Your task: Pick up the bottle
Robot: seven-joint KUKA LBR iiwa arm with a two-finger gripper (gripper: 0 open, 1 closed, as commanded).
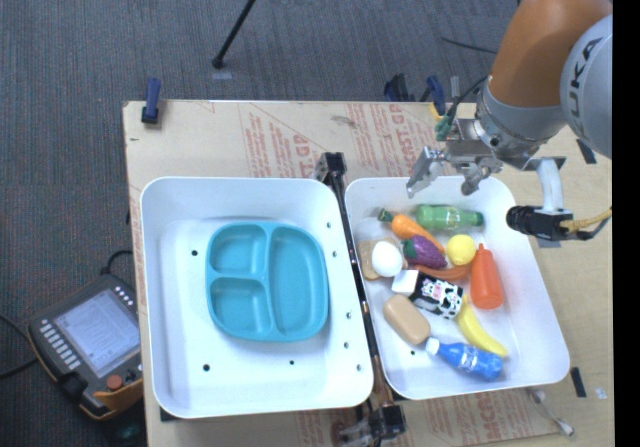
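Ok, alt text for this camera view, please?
The gripper hangs open above the far rim of the right bin, near a green bottle lying among toy food. The left bin holds a blue divided tray.

Arm: reached in from the upper right, its bulk high in the view.
Band: the orange band point(545, 35) bulged large at the top right, with the grey shell curving off beside it.
Wrist: the grey wrist point(515, 125) sat just below the band, angled down and to the left.
Gripper: the gripper point(447, 172) pointed down-left from the wrist, hanging in the air.
Fingers: two dark fingers point(423, 171) splayed apart, with a plain gap between them and nothing in it.
Side mount: a white bracket with a black cylinder point(535, 220) stuck out below the wrist.
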